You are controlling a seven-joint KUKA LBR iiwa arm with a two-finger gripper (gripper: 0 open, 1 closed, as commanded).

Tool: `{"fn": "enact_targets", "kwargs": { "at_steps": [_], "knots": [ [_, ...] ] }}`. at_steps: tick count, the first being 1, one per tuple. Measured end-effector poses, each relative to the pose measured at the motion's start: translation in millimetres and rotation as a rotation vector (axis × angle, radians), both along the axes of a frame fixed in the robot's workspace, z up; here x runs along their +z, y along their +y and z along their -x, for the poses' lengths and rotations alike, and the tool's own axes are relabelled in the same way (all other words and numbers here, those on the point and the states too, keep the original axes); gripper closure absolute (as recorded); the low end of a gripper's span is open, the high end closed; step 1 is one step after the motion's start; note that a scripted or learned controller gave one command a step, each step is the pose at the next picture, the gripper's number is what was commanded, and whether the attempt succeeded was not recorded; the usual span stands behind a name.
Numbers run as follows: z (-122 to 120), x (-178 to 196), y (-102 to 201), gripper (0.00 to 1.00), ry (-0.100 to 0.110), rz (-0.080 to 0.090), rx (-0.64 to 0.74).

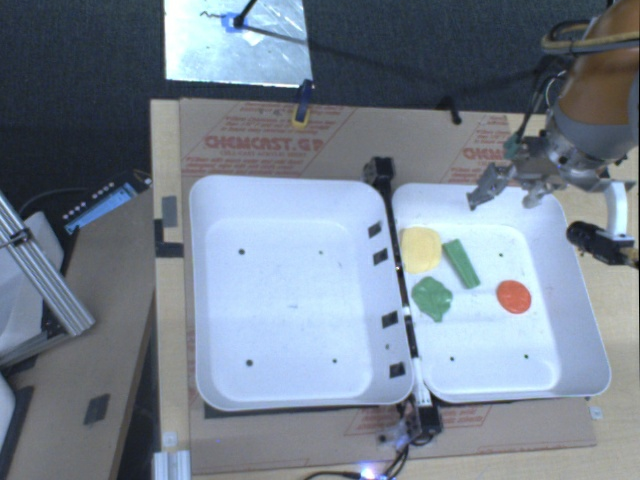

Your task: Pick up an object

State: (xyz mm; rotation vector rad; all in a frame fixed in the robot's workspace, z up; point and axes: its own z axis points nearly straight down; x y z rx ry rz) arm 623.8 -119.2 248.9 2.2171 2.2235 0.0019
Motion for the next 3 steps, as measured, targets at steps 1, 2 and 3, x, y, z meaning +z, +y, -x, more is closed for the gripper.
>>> {"fn": "enact_targets", "kwargs": {
  "at_steps": [1,2,3],
  "knots": [
    [-1,11,0,1.00,-0.003,0.000,0.003],
    [-21,51,84,1.00,-0.006,-0.003,0.010],
    [-46,79,127,1.00,-0.005,-0.002,0.006]
  ]
}}
